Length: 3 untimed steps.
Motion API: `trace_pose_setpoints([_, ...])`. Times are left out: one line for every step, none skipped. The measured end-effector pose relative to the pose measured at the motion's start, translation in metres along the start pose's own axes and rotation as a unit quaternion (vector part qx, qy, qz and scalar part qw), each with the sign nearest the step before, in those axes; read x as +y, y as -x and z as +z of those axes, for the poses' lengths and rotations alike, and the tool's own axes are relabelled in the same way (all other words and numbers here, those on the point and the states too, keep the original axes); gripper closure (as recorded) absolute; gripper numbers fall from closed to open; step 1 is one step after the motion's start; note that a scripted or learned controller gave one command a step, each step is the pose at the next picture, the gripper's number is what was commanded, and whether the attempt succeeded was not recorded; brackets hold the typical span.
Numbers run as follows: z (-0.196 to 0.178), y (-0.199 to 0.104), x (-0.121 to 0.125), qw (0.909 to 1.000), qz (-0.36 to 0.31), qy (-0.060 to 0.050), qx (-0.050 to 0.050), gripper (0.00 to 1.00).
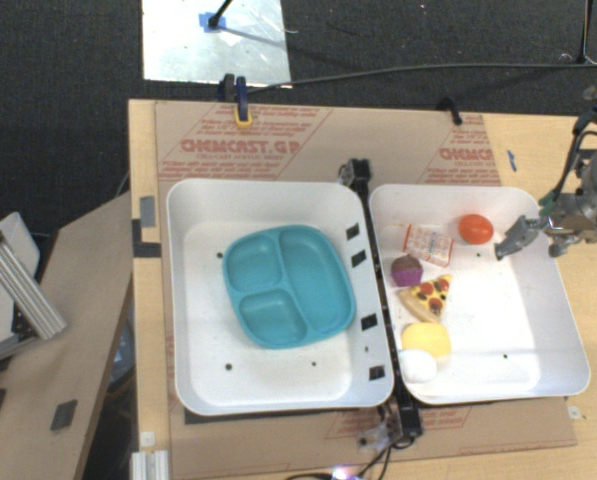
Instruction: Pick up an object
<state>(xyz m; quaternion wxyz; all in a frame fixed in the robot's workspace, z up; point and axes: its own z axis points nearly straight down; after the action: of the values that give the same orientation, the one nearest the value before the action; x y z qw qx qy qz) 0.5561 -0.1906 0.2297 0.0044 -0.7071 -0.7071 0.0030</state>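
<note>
The tool (510, 240), its state indeterminate, is hovering near the right bin's (558, 368) far edge, orange ball (475, 229) lying just beside it toward the bin divider

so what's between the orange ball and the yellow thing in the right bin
In the camera view, the pizza slice toy lies between the orange ball and the yellow object, with the purple piece just off to the left of that line.
</note>
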Motion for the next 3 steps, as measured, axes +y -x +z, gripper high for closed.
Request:
trace_pose_setpoints([-0.007,-0.001,0.003,1.0,-0.002,0.006,-0.001,0.0])
trace_pose_setpoints([0.046,0.009,-0.002,1.0,0.0,0.004,-0.001,0.0])
trace_pose_setpoints([0.103,0.013,-0.009,1.0,0.0,0.005,-0.001,0.0])
